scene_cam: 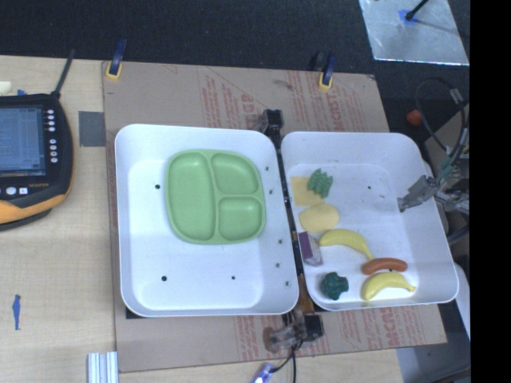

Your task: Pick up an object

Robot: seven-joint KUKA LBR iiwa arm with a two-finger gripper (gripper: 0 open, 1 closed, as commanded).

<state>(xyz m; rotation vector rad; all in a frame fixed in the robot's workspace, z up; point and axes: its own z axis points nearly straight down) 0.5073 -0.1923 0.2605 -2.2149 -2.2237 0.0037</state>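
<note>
**Toy food in the right bin, pincer at its edge**

We count two white bins on the counter (72,254). The left bin (144,278) holds one green divided plate (214,195). The right bin (391,166) holds two bananas (346,240) (386,286), one sausage (384,266), two dark green broccoli pieces (321,183) (334,284), two pale yellow pieces (318,216) and one purple item (308,248) we cannot identify. The pincer (417,191) sits over the right bin's right edge, touching none of the food; we cannot tell how far it is open, as it is small and blurred. A teach pendant (28,158) lies cut off at left.
</note>
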